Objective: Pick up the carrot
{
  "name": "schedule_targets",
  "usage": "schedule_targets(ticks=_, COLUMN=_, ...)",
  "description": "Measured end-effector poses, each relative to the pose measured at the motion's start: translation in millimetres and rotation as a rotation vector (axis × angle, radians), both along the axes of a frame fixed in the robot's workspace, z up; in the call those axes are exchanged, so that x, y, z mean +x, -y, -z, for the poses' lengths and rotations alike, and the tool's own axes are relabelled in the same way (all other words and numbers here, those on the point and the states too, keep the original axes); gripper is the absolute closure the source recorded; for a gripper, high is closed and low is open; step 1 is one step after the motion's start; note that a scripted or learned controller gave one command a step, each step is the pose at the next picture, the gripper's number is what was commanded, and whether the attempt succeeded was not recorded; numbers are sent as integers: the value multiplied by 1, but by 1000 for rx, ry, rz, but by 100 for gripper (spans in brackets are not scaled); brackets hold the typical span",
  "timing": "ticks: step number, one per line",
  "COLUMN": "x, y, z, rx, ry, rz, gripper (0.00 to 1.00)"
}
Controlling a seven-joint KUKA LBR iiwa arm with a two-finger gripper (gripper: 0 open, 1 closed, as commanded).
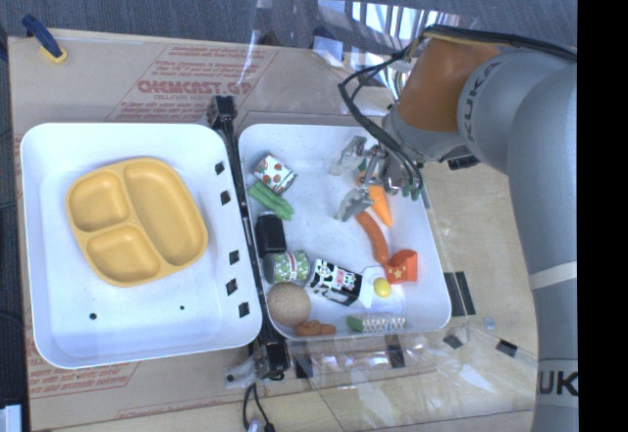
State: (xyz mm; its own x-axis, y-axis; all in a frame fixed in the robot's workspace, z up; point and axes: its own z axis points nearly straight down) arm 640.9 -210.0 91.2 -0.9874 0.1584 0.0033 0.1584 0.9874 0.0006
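Carrot (380, 203) sits between the spread fingers of gripper (365, 187) in the right bin (324, 140), just above the red-orange pepper (374, 239); gripper not pinched yet, so closing & lift look still to do.

Orange carrot (379, 205), yellow tray (134, 220), white bins (39, 253).

The grey arm (520, 126) reached in from the right, bending down toward the left; its orange band (432, 86) sat just above the wrist; black cables looped beside the band; the tool (365, 187) hung at the wrist's lower left, its metal fingers (349, 206) pointing down and left.
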Motion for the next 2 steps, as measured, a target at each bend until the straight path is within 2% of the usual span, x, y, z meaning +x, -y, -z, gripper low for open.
schedule_targets(ticks=1, x=3, y=-2, z=-12, rx=-1, ry=4, rz=-8, gripper=100)
schedule_targets(ticks=2, x=-25, y=-45, z=-95, rx=-2, ry=8, rz=286, gripper=100)
